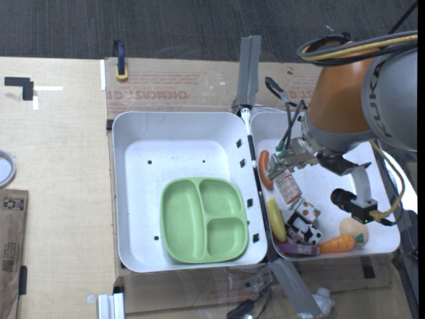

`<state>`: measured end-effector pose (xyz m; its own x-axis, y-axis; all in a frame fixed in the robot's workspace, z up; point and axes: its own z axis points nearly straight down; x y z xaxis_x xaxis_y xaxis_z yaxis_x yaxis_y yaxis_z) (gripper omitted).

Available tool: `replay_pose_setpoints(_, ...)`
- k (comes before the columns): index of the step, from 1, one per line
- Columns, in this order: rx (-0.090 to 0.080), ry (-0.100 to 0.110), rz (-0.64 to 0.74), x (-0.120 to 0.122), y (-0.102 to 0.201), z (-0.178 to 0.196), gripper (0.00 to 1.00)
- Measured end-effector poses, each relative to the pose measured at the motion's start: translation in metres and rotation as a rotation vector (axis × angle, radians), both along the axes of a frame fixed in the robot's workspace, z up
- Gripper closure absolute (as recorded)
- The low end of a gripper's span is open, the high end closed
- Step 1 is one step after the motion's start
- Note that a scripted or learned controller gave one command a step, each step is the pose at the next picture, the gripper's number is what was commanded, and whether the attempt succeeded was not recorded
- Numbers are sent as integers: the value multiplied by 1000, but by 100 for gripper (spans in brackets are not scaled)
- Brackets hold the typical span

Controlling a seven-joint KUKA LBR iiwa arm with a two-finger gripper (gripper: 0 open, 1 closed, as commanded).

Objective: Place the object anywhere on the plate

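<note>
The gripper (287, 159) is low in the right bin (382, 244), at its left half, above a cluster of items. Whether its fingers are spread or pressed together cannot be told; the wrist hardware hides them, and nothing is plainly seen between them.

Just below it lies a small packet (288, 189) with red print, long axis running from upper left to lower right. To its left, against the bin wall, a red-orange sausage-shaped item (265, 169) lies nearly upright in the view.

The right bin also holds a yellow banana (275, 219) (long axis near vertical), a black-and-white toy (303, 230), a carrot (337, 244) pointing left, and a pale egg-shaped item (352, 228).

The left bin (133, 178) holds the green plate (204, 219), three compartments, all bare.
</note>
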<state>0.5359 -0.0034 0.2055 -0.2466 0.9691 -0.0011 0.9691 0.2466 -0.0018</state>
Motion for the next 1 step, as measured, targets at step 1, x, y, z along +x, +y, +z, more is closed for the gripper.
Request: replay_pose_setpoints(1,1,1,292,-49,47,31,100)
